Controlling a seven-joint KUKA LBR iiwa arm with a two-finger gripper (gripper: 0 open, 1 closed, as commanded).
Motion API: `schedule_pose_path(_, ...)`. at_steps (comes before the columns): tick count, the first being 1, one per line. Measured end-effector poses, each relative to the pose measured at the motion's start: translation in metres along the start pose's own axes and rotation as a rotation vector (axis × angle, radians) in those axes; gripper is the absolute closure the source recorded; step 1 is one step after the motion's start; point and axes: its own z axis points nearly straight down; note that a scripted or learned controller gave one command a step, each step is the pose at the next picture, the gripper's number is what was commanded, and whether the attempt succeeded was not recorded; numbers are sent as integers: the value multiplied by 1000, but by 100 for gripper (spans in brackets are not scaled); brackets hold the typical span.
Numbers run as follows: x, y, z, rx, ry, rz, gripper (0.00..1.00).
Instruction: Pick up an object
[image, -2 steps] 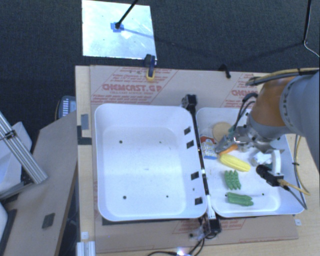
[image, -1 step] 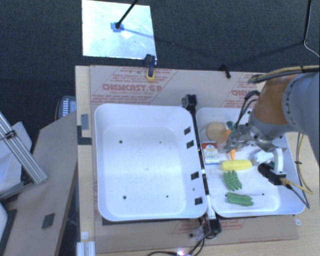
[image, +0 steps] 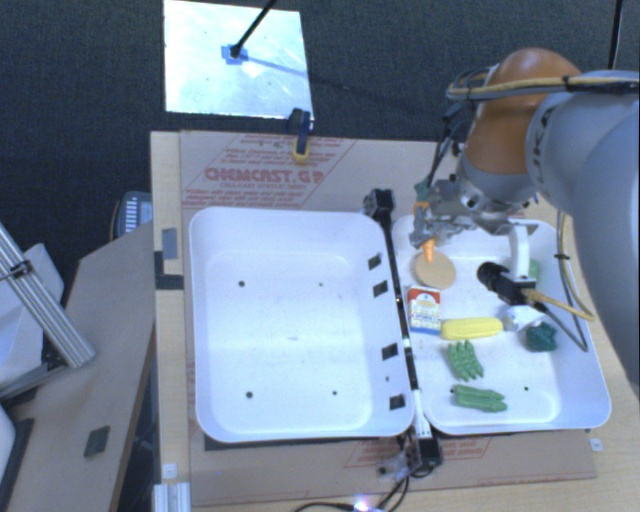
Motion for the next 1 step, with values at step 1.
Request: schedule_pose_path(1,46,-11,-9,10,1,3,100)
